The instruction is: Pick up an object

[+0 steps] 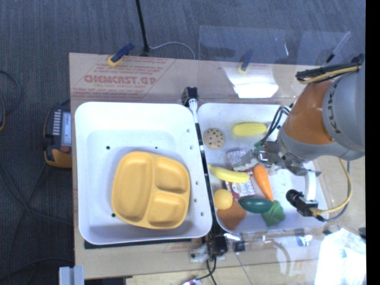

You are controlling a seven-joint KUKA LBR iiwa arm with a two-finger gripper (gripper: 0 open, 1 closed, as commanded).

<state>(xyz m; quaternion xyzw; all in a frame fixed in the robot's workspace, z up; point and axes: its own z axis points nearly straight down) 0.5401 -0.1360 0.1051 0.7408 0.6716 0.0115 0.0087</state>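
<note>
Found the pincer point(265, 154) low in the right bin point(320, 186), tucked under the orange-banded wrist; could not tell whether wide or narrow, nor anything held. Judged the carrot point(263, 183) the likeliest target: just below the pincer, leafy end nearest it. Noted a banana point(229, 174) just to the pincer's left, a printed packet point(236, 157) beside that, a yellow corn cob point(249, 129) above. Crowded ground. Judged it best to centre over the carrot's thick middle, turn square across its length, descend straight and close slowly, avoiding the banana. Feared a slip off the tapered, smooth body.
</note>
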